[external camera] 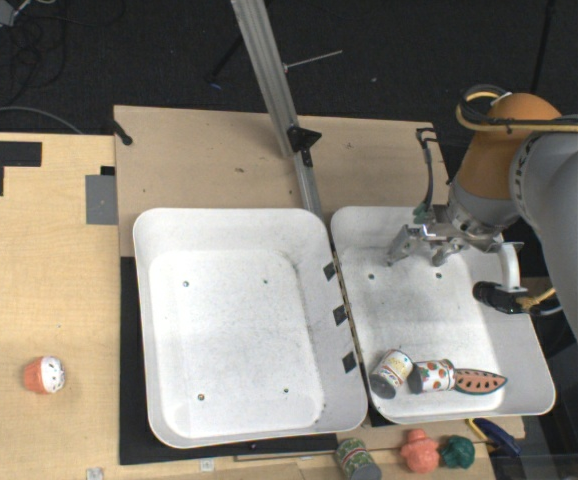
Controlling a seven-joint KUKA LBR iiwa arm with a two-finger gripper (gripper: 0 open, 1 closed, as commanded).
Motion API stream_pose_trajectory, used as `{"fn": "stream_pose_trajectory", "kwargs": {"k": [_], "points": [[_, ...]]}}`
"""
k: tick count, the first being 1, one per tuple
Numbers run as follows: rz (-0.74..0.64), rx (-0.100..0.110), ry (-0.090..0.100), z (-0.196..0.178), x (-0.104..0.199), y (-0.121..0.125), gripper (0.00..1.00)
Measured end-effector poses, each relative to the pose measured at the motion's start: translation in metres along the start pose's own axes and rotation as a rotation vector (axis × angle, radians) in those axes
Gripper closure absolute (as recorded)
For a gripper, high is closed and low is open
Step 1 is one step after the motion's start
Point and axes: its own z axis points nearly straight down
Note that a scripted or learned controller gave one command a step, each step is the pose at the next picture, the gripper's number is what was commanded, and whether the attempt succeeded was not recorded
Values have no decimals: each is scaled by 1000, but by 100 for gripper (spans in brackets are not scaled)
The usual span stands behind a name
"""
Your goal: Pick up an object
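Note:
My gripper (419, 252) hangs over the far part of the right bin (529, 353), its two fingers spread open with nothing between them. Three small objects lie in a row at that bin's near edge: a pale cup (392, 371) on its side, a red-and-white patterned can (432, 376) and a watermelon-slice toy (475, 380). They sit well below the gripper in the view, apart from it.
The left bin (159, 238) adjoins the right one, joined by black clips. A metal rail (274, 78) slants up behind the bins. Beyond the near rim lie a green can (353, 458), a pink toy (419, 450) and a green toy (457, 452). An orange ball (44, 375) rests on the left table.

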Motion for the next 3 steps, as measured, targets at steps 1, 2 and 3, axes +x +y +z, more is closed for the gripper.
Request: {"fn": "stream_pose_trajectory", "kwargs": {"k": [1,2,3], "points": [[-3,-6,-2,-14,0,2,100],[2,-13,-3,-69,-6,11,100],[1,-7,-2,-110,-6,7,100]]}}
